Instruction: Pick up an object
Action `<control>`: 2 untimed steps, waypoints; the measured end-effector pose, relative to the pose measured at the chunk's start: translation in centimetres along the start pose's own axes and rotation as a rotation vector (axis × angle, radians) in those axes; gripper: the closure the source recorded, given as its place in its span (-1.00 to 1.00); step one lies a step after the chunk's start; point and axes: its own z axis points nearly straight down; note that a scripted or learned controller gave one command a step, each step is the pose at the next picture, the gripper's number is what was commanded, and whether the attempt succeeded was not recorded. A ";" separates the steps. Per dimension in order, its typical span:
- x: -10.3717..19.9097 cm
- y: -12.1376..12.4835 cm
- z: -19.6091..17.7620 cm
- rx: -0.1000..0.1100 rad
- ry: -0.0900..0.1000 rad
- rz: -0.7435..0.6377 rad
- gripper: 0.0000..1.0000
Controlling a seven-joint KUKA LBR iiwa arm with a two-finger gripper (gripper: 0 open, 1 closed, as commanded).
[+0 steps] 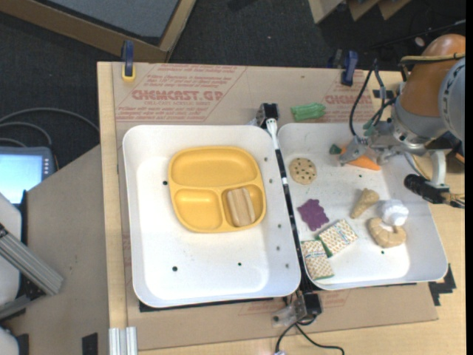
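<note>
over the right bin's [421,272] far edge: my gripper [362,152], grip state i cannot tell, touching orange carrot piece [364,164]. risk: carrot skids against bin wall, grasp misses.

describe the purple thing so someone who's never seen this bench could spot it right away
Look at the right-hand white bin, on its left side near the divider between the two bins. Just below the round cookie and above the two patterned packets lies the purple thing, a flat, ragged-edged patch, the only purple item on the bench.
</note>
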 end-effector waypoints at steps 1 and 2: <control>-0.2 -0.3 -1.1 0.007 -0.001 0.000 1.00; 7.2 -1.2 -11.3 -0.006 0.002 -0.004 1.00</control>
